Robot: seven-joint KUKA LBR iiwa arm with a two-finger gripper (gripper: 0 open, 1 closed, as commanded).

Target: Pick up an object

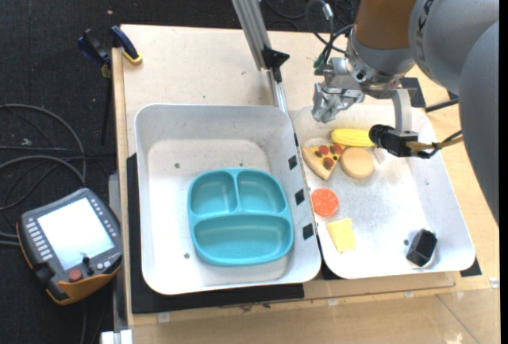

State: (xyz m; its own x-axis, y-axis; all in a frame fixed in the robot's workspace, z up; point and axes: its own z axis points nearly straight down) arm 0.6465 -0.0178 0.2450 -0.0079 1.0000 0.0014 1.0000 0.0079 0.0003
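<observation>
Two white bins sit side by side on the desk (198,56). The left bin (159,128) holds a teal divided plate (238,217). In the right bin (444,207) lie a corn cob (353,137), a pizza slice (321,159), a tan round piece (358,164), an orange slice (325,202), a yellow cheese wedge (342,235) and a black object (421,247). The hand (327,110) hangs over the bin's far edge, just beside the corn; whether it is released or clenched, I cannot tell.
</observation>
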